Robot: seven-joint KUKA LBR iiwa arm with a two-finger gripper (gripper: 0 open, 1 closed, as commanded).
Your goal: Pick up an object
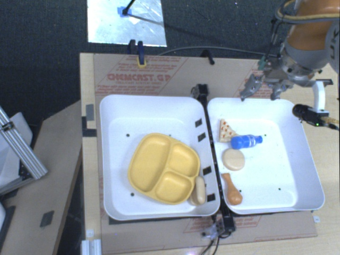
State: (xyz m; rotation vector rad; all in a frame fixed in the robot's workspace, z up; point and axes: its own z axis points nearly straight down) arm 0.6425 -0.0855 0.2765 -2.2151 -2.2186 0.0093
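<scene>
Overhead, the end effector (261,91) hangs above the far rim of the right bin (297,158), its two fingers spread apart with nothing between them. Taking the blue bottle (246,141) as landmark: it lies on its side near the bin's left wall, a pizza-slice toy (226,130) touching its far-left side, a round beige disc (233,160) just on its near side, and a chicken drumstick (230,189) further toward the near rim. Across the divider from the bottle, the left bin (122,116) holds a yellow divided plate (164,167) with a small bread roll (199,190) against its near-right edge. My reading: the approach stage, nothing grasped yet. Next, the arm needs to travel toward the bottle cluster, pick one item and descend with fingers straddling it.
</scene>
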